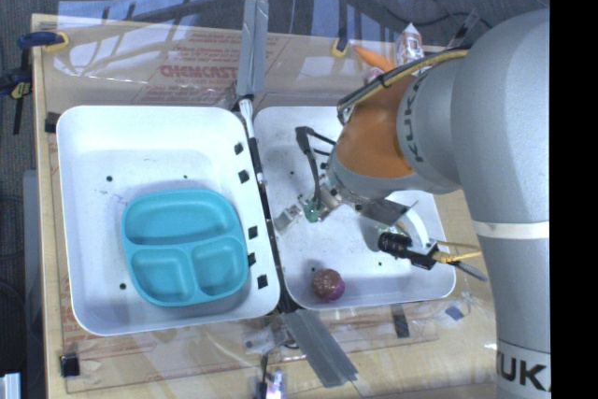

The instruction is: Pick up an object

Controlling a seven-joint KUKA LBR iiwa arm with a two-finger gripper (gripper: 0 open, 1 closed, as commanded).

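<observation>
Bins of white plastic sit side by side on the bench. The left bin (93,154) holds a teal tray (177,248) with three compartments, lying flat toward the near side with nothing in it. In the right bin (285,145) a small dark reddish ball (327,284) rests close to the near wall, alone on the white floor.

The gripper (313,210) is down inside the right bin near its middle, toward the dividing wall, apart from the ball and farther back than it. Whether it is wide or narrow cannot be told at this size, and nothing can be seen held in it.

The grey arm (495,126) and its orange band (374,145) hide the right bin's far right part. A grey bar (252,33) runs back from between the bins, and a blue clamp (37,40) grips the bench's left edge.
</observation>
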